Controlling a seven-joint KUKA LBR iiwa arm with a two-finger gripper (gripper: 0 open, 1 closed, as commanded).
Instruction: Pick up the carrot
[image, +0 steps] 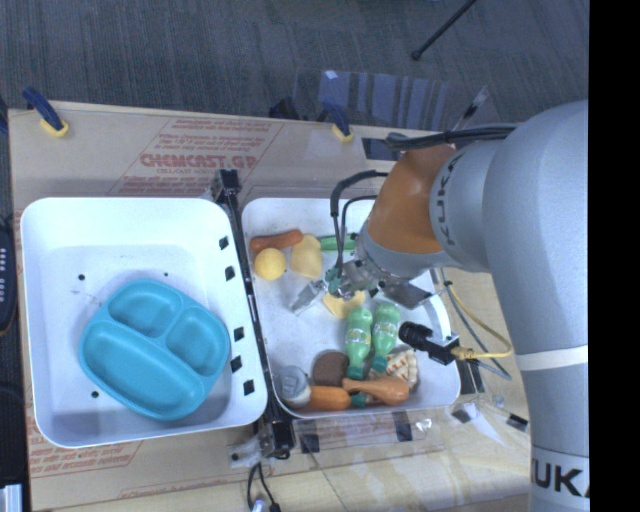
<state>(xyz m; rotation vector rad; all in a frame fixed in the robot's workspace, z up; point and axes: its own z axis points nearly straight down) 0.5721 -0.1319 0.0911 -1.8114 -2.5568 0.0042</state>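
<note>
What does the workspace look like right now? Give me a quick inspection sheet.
Surface: bench with two white bins side by side, left bin and right bin.
Job's things: carrot lies at the right bin's near edge, apart from the gripper.
Clutter: blue tray in the left bin; in the right bin a lemon, sausage, two green bottles, a brown round piece and a drumstick.
Grippers: gripper low over the right bin's middle; fingers unclear.
Cables: black cable loops by the wrist; yellow cable at the right.
Surroundings: blue clamps on the bench's far edge; dark floor beyond.
</note>
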